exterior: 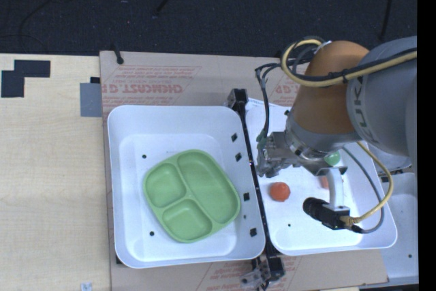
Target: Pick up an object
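The gripper (272, 159) hangs over the right bin (381, 242); I cannot tell its state. A red-orange object (278, 192) lies at its six o'clock, just beside — centre over it, descend straight, close gently.

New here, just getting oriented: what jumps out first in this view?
A pale green three-compartment plastic plate lies in the left white bin. Over the right white bin, the grey arm's orange band looms large, with a small orange-red ball on the bin floor beneath.
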